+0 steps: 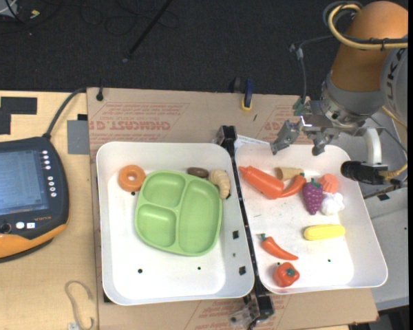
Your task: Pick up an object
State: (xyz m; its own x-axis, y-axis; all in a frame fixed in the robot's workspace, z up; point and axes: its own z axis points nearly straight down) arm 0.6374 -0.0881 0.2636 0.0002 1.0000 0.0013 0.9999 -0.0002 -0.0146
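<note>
We see the claw (303, 137) hovering above the far rim of the right bin (372, 253), its two fingers spread apart with nothing between them. Below it in that bin lie a carrot (260, 181), an ice-cream cone (288, 173), a bunch of grapes (312, 197), a corn cob (323, 232), a chili pepper (278, 248) and a tomato (286, 274). The left bin (117, 267) carries a green divided plate (178, 214), with a doughnut (131, 177) just beside its far left edge and a peanut (221, 182) touching its far right edge.
</note>
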